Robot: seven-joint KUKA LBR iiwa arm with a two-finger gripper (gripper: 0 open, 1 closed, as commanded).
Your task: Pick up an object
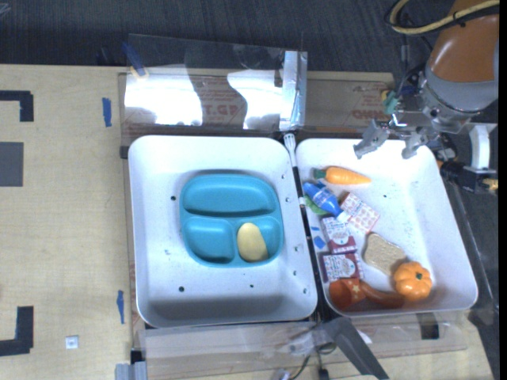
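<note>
The claw (390, 139) hangs above the far edge of the right bin (453, 236), near its back wall, and its two fingers stand apart with nothing between them. The nearest thing to it is the carrot (347, 176). The carrot lies just below and to the left of the claw in the camera view, so the claw is near it but not over it. Its long axis runs almost across the view, left to right, with the thin tip pointing to the right, toward the bare middle of the bin. I judge that the claw must move a little to the left and toward the camera, and its fingers must close across the short width of the carrot.

The carrot is orange, smooth and tapered, with a small green part at its thick end. This thick end touches a blue packet (323, 198) beside the wall between the bins. Other things lie more toward the front: a slice of bread (383, 252), a small pumpkin (412, 280) and some flat sachets (341, 244). The left bin (150, 212) holds a blue tray (214, 196) with a yellow lemon (252, 241).
</note>
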